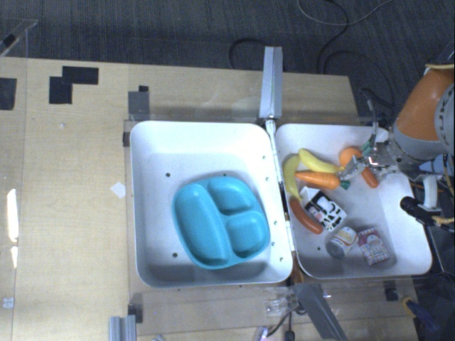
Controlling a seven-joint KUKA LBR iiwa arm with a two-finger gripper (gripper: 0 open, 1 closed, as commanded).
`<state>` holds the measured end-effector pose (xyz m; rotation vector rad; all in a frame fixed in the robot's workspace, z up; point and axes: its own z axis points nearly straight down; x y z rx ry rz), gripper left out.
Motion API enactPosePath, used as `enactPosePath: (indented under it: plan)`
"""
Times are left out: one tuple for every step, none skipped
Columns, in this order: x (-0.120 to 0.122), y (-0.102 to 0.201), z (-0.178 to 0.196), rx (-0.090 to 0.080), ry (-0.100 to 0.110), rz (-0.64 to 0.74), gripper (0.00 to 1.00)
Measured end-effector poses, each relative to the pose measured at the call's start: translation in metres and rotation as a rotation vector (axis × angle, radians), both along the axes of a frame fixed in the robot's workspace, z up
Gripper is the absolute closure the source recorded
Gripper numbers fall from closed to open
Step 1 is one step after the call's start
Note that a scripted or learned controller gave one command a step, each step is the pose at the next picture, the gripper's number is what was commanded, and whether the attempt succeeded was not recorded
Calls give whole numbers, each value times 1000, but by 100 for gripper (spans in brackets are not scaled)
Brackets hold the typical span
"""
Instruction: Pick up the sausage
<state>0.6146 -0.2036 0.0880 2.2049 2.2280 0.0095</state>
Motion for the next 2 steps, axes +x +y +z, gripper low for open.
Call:
enactPosePath:
  plan:
    - [3,1,13,-1,-8,4,100]
    - [4,34,117,0,1,-73,100]
